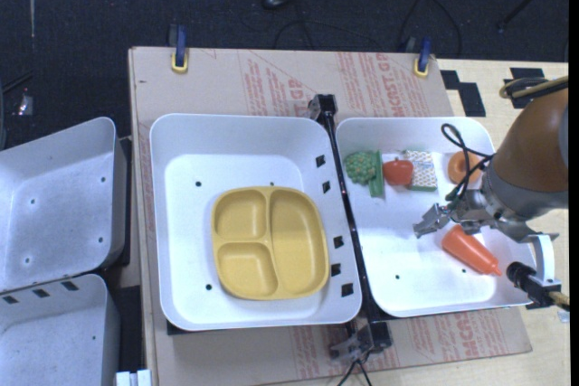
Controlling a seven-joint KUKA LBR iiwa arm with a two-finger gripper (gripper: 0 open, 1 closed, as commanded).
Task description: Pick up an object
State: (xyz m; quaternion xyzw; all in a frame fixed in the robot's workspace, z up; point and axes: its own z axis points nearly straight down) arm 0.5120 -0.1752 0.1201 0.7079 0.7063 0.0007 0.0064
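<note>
In the right bin [398, 289] lie an orange carrot [472, 251], a green broccoli piece [364, 167], a red tomato [397, 171], a white speckled block [422, 169] and an orange fruit [459, 166]. My gripper [441, 220] hangs low over the middle right of this bin, just up and left of the carrot's thick end. From this slant I cannot tell whether it touches the carrot. The arm's orange band and grey wrist [534, 160] cover the bin's right side.
The left bin [172, 194] holds a yellow divided plate [270, 241]. A black divider [342, 203] runs between the two bins. Two spare white bins [54, 194] sit off the bench at the left. Yellow clamps [180, 59] grip the board's far edge.
</note>
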